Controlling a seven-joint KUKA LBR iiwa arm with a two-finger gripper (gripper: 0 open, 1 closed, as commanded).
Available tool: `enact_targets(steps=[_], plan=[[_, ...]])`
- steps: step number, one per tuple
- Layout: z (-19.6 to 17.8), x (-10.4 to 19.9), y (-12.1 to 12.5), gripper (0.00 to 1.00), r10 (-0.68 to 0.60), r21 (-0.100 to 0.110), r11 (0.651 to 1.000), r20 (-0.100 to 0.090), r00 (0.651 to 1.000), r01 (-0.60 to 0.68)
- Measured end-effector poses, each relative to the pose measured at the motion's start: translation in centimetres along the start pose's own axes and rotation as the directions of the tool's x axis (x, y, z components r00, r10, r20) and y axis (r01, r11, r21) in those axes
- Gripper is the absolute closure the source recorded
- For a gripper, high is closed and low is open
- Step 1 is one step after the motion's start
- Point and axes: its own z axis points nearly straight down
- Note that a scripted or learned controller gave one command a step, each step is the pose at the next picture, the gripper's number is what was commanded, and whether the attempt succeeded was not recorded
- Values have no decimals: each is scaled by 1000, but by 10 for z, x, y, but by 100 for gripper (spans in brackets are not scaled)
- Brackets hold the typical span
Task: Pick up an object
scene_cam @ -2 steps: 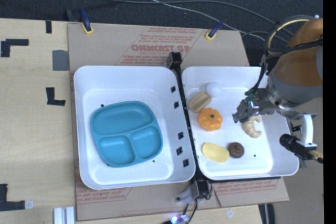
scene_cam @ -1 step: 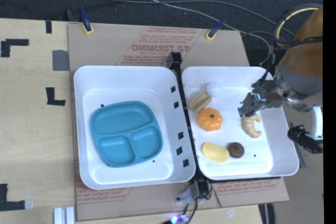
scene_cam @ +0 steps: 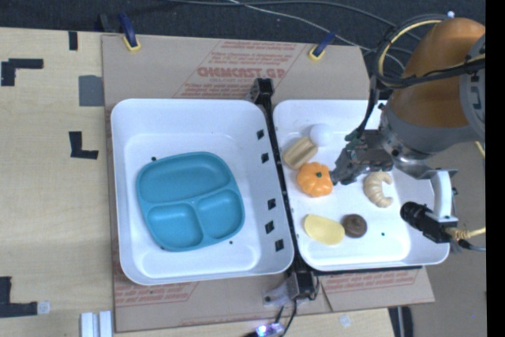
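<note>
Gripper (scene_cam: pixel 347 168) low in right bin (scene_cam: pixel 394 252), just at 3 o'clock of orange pumpkin (scene_cam: pixel 315 179); can't tell whether it grips anything. Two white bins. Right bin: six items, one each: pumpkin, tan bread roll (scene_cam: pixel 299 151) at its 11 o'clock, white ball (scene_cam: pixel 322 133), croissant (scene_cam: pixel 379 188) at 3 o'clock, yellow piece (scene_cam: pixel 323 229) at 6 o'clock, brown round piece (scene_cam: pixel 355 226) beside it. Left bin (scene_cam: pixel 130 122): one blue divided tray (scene_cam: pixel 189 199), three compartments. Cardboard sheet (scene_cam: pixel 181 63) under bins has red print, unreadable. Two blue clamps (scene_cam: pixel 128 34) on its far edge.

Single fixed overhead camera, slanted down over both white bins (scene_cam: pixel 126 193).
</note>
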Motion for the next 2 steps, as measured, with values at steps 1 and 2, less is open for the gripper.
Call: enact_targets(steps=[1, 2], plan=[[16, 50, -2, 100, -1, 2, 1000, 0, 1000, 1], [18, 111, -9, 100, -2, 1, 1000, -1, 1000, 2]])
